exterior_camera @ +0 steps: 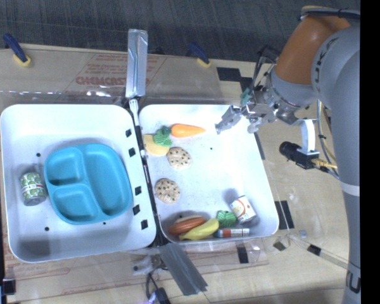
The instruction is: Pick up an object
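Observation:
My gripper [239,123] hangs over the far right corner of the right bin [240,170], open, with nothing between its fingers. To its left lies an orange carrot [187,130] beside a yellow and green toy [156,142]. Two cookies [178,158] [167,190] lie near the bin's left wall. Along the near edge sit a banana [201,230], a red sausage [186,223], a green piece [225,218], a small can [242,209] and a marker [234,233].
The left bin [19,233] holds a blue divided plate [85,182] and a small jar [31,187] with green contents at its left wall. A metal bar [137,62] stands behind the divider between the bins.

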Controlling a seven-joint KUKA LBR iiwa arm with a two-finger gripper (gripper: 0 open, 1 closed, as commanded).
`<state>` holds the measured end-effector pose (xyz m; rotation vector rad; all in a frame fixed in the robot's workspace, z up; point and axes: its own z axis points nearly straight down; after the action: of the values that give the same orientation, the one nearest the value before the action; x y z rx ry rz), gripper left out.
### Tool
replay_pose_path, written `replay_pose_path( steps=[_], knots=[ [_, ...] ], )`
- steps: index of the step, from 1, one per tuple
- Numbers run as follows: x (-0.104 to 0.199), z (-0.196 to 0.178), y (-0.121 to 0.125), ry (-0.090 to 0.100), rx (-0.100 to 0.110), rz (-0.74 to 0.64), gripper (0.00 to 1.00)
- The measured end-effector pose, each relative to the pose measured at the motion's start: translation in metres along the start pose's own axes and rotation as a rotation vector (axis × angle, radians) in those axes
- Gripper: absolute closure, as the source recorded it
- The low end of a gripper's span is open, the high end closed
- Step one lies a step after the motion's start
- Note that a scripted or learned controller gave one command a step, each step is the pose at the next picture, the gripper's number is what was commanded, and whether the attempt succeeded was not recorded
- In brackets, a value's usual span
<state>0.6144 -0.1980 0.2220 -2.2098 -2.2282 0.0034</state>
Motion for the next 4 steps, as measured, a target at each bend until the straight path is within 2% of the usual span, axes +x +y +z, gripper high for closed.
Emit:
replay_pose_path(
  steps=[1, 2, 3, 4],
  knots=[
    [0.0, 0.0, 0.0, 0.0, 0.0, 0.0, 0.0],
    [0.013, 0.012, 0.02, -0.002, -0.005, -0.08, 0.0],
    [0.07, 0.101, 0.017, 0.002, 0.004, -0.249, 0.0],
    [0.06, 0.131, 0.043, -0.002, 0.002, -0.214, 0.0]
  ],
)
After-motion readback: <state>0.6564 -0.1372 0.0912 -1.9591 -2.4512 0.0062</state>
